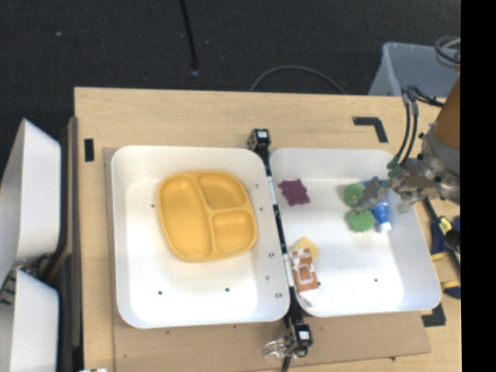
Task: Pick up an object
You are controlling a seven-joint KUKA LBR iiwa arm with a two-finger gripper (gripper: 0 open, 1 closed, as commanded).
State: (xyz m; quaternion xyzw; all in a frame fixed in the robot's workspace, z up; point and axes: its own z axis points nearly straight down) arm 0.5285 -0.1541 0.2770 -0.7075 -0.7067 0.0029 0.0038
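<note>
The right bin (403, 285) holds a purple piece (294, 192) near its left side. Two green pieces (358, 221) and a small blue piece (381, 215) lie close together toward its right. A yellow and orange packet (304, 263) lies against its left wall. My gripper (385, 194) hangs over the green and blue cluster, reaching in from the right. Its grey fingers (370, 190) stand spread above the pieces with nothing between them.
The left bin (132, 285) holds a yellow divided plate (207, 214). A black clamp (259, 139) sits at the top of the wall between the bins, and another clamp (296, 335) at the bottom. A pale blue container (411, 68) stands behind the right bin.
</note>
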